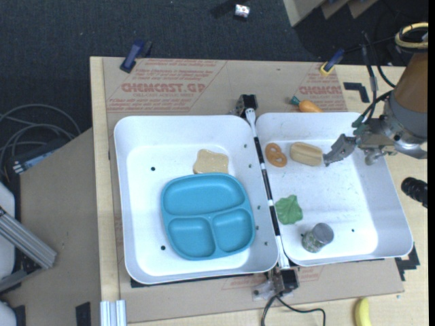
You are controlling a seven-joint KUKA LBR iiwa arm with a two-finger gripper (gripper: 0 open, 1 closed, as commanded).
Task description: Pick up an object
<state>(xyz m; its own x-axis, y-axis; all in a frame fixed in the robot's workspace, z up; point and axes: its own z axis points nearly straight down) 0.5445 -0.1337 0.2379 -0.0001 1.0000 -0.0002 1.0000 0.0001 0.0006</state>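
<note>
Right now I see the arm (408,107) reaching in over the right bin (380,202) from the right side, its gripper (338,151) low near the far part of that bin. I cannot tell how the gripper is set; nothing shows in its grasp. Just beside its tip lies a bread roll (306,154), very near it, though I cannot tell if they touch. Left of the roll sits a pretzel (275,155), close to the wall between the bins. Nearer to me in the same bin lie a green leaf piece (289,209) and, beyond it toward the near rim, a grey can (317,237). The left bin (136,182) holds a blue divided plate (207,216), and a slice of bread (211,162) lies just past the plate's far edge. A carrot (307,105) rests on the bench behind the right bin
</note>
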